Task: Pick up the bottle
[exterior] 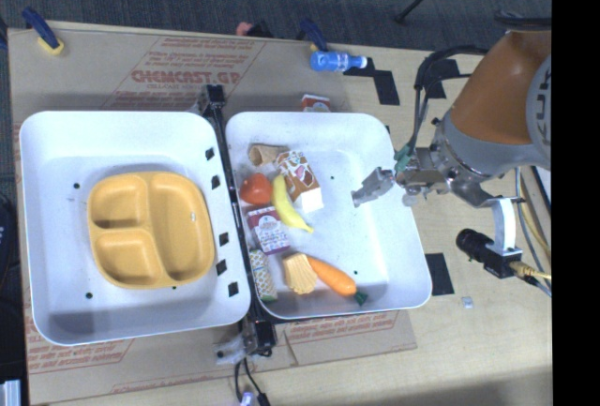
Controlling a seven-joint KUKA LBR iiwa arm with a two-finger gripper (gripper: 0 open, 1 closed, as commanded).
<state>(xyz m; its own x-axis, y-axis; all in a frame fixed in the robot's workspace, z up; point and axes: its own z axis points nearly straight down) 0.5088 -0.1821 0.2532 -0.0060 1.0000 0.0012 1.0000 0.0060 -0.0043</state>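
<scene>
Two shallow white plastic bins are set side by side on a cardboard-covered bench (187,67); the left bin (56,142) holds a yellow three-compartment tray (150,228), and the right bin (394,245) holds toy food crowded along its left side: a yellow banana (291,205), an orange carrot (330,275), a red tomato (255,188) and a small white-and-brown carton (302,179). The small blue plastic bottle with a white cap (336,62) is seen lying on its side on the bench, beyond the far rim of the right bin and outside both bins. The grey two-finger gripper (373,188) is held over the right part of the right bin, well apart from the bottle, and nothing is held in it. Whether its fingers are spread or closed cannot be told, since the view is blurred there. To reach the bottle, the arm would probably have to be carried over the far rim.
</scene>
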